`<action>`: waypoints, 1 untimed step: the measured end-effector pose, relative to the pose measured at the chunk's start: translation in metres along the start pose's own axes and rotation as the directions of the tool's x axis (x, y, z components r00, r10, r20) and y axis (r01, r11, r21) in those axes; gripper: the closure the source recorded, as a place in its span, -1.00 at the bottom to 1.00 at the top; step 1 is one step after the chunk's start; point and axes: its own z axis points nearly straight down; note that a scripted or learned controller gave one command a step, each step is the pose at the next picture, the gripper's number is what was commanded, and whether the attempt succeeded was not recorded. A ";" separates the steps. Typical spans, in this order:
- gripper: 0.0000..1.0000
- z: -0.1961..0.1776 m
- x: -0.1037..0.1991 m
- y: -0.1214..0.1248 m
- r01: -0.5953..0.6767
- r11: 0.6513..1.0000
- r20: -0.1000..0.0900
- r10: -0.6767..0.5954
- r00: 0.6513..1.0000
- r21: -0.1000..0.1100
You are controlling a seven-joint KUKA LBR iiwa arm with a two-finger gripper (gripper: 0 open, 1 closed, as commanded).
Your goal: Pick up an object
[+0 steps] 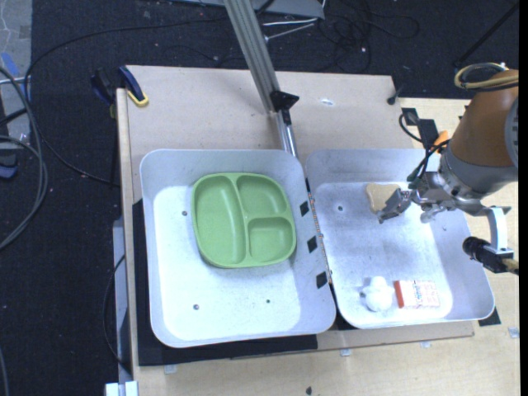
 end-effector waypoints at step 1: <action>-1.00 0.043 -0.001 0.002 0.000 1.000 0.000 0.000 1.000 -0.001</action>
